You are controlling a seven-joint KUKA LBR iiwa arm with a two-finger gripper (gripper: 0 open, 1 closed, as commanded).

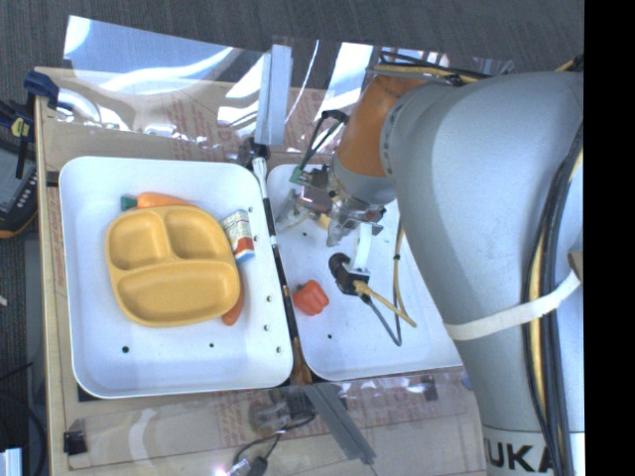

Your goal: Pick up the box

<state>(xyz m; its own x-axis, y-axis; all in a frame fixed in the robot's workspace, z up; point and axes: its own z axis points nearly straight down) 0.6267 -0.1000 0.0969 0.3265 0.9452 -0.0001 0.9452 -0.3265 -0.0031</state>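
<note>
A small pale box (238, 236) with a red and blue end lies in the left bin (179, 365), against the right rim of a yellow divided plate (174, 266). My gripper (306, 201) is low over the far left corner of the right bin (397, 360), just across the dividing walls from the box. Nothing shows between the gripper and the bin floor.
An orange carrot (164, 201) with a green end pokes out behind the plate, and another orange piece (231, 313) shows at the plate's near right corner. A small orange-red toy (311, 297) lies at the right bin's left side. My bulky arm (476, 196) covers that bin's right half.
</note>
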